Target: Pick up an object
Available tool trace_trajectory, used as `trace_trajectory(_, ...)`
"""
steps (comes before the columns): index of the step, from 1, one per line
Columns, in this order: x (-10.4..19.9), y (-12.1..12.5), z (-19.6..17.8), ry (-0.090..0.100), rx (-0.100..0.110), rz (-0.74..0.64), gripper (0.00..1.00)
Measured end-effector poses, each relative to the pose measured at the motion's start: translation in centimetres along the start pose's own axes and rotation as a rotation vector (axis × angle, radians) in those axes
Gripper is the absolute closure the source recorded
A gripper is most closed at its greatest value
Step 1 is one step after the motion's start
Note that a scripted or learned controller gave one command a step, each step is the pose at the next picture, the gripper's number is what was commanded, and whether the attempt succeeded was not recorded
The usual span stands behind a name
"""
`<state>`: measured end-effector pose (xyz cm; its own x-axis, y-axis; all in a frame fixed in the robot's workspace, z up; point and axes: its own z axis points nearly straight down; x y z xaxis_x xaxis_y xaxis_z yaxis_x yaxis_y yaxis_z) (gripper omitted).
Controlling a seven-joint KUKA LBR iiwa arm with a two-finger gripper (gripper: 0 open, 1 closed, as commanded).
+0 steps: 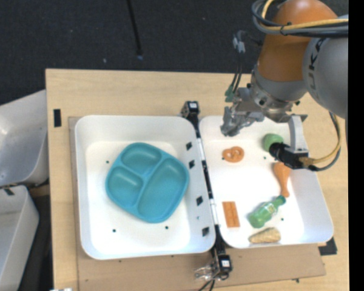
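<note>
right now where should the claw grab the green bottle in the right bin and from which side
Probably across the middle of the green bottle's body, coming straight down from above. It lies flat on its side, slanted, cap toward the upper right, so the claw should close across its narrow width. The tan piece just below leaves little room lower down.

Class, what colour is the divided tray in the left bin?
Blue-teal, seen in the camera view: divided tray.

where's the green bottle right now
The green bottle lies on its side in the right bin, toward its near edge, between the orange block and the beige piece.
</note>
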<state>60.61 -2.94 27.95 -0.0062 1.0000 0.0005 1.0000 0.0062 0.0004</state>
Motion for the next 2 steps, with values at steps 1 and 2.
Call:
trace_trajectory(1,4.6,0.7,0.5,-0.001,-0.002,0.001,1.0)
trace_trajectory(2,9.3,2.2,1.2,-0.002,-0.002,0.001,1.0)
